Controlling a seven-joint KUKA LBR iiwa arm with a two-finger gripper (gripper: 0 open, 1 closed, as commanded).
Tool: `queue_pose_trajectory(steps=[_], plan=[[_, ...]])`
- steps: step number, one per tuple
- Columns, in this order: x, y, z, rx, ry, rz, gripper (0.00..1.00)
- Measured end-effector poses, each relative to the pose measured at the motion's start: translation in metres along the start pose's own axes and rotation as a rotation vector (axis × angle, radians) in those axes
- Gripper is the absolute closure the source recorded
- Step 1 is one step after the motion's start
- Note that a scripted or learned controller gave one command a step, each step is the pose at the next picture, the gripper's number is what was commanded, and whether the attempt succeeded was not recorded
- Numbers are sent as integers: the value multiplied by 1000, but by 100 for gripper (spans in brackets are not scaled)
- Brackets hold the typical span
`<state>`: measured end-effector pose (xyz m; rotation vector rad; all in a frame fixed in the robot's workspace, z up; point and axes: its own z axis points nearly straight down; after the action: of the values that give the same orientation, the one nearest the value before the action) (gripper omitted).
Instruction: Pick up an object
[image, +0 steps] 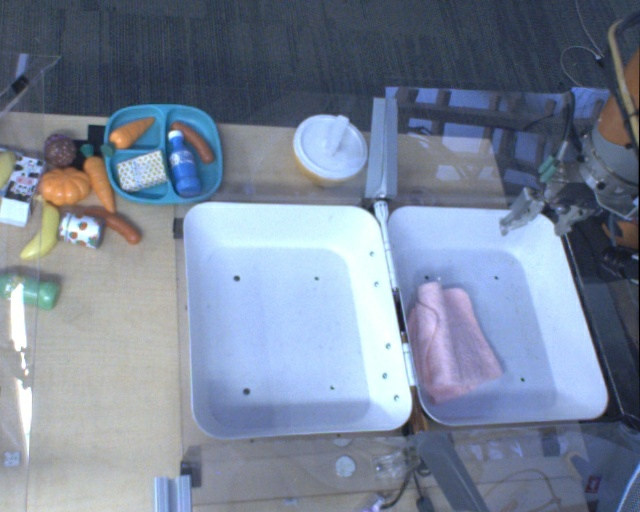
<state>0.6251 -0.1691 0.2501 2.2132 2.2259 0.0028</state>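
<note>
A folded pink cloth (455, 340) lies in the right bin (545, 395), against its left wall and toward the front. My gripper (537, 218) hangs above the bin's back right corner, well behind and to the right of the cloth. Its fingers stand open with nothing between them. The grey arm with its orange band (612, 125) comes in from the right edge.
The left bin (290, 300) sits beside the right one, a metal divider (380, 150) behind their seam. A white lidded cup (331, 148) stands behind the bins. A teal plate (205, 128) of toy food and several loose toys (70, 205) lie at the far left.
</note>
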Motion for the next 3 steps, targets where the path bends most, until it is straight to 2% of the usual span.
queue_pose_trajectory(steps=[1, 2, 3], plan=[[13, -4, 154, -3, 0, 85, 0], [67, -18, 161, -8, -1, -119, 0], [49, -66, 146, -1, 1, -256, 0]])
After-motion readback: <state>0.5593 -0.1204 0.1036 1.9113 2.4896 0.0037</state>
